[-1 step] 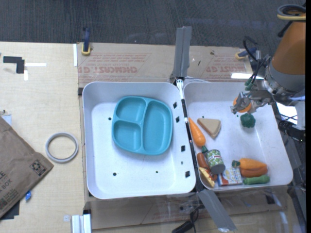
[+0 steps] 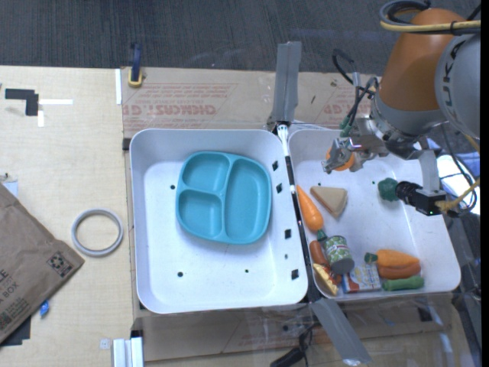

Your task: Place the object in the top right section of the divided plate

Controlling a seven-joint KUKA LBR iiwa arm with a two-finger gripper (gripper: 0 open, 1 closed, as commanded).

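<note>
If the hold slips: the small orange thing (image 2: 335, 161) could fall into the right bin (image 2: 451, 258) or land on the wall between the bins, because the way to the plate goes over that wall.
If the aim is off: the thing could land in the wrong part of the plate, because the parts sit close together and the plate lies a bit turned.
Right bin, near side: an orange and green toy vegetable (image 2: 397, 264), a long green one (image 2: 403, 284) just in front of it, a flat packet (image 2: 359, 280) and a little green bottle (image 2: 336, 252) lie close together.
Right bin, middle: a carrot (image 2: 309, 209) lies by the left wall, and a wedge of bread (image 2: 330, 199) is just beside it.
Left bin (image 2: 153, 228): the blue plate (image 2: 224, 197) lies flat near its middle.
Blue plate: it has two small parts on the left and one big part on the right, and all three have nothing in them.
Gripper (image 2: 341, 156): it hangs over the far side of the right bin, well apart from the plate.
Fingers: they look closed round the small orange thing, which is too small to name.
Task thing: the small orange thing is up in the gripper, not yet at the plate.
</note>
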